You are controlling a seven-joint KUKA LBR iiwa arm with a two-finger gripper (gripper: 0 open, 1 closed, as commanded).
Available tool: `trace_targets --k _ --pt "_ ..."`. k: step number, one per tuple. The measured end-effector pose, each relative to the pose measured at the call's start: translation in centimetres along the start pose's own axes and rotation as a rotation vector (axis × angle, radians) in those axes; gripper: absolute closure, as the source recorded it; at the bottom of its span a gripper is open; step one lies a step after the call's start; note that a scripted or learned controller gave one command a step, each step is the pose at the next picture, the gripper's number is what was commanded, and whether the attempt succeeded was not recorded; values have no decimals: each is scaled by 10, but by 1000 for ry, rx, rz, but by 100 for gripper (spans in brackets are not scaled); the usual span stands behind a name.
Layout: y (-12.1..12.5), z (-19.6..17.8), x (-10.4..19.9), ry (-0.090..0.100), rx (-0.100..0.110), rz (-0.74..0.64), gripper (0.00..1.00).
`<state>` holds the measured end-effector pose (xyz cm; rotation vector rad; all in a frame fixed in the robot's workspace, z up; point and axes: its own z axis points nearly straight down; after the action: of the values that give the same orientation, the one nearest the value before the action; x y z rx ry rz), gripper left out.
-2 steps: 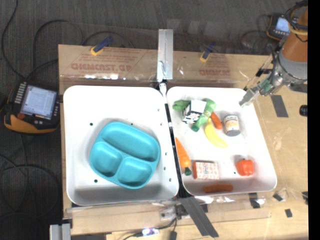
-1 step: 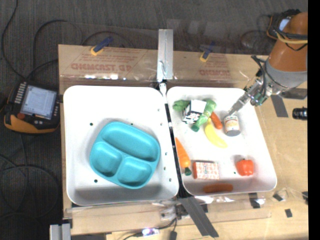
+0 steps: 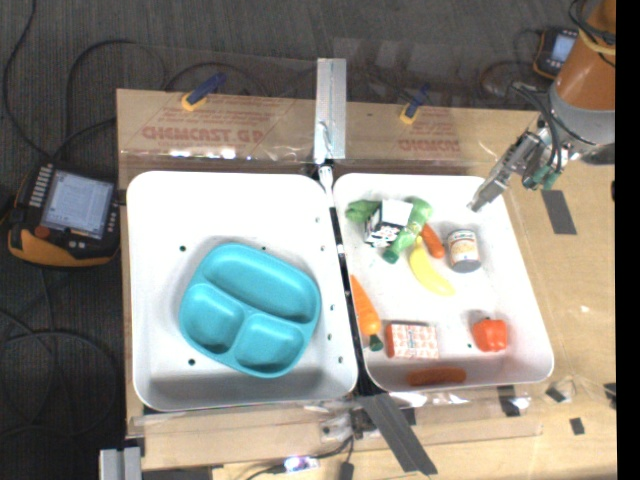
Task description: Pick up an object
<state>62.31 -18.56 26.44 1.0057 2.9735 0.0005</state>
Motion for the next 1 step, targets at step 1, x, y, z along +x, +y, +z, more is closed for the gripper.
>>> trace_targets --k 1 --pt "0 0 0 1 -1 0 0"
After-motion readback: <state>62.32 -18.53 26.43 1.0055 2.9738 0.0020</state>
